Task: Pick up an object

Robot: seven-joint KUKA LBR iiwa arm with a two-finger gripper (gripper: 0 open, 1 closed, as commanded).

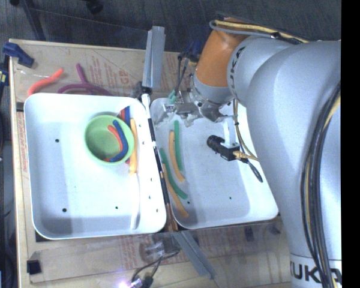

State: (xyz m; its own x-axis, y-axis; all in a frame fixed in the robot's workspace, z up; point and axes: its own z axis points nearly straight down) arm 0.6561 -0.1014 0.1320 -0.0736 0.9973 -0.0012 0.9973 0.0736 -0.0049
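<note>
Mostly long green strip (pixel 179 144), slightly curved

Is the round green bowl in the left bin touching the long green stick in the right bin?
Apart. The camera view shows the round green bowl in the left bin, the long green stick beyond the bins' rims.

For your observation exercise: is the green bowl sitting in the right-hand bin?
No, the green bowl sits in the left bin, across the divide from the right bin.
</note>
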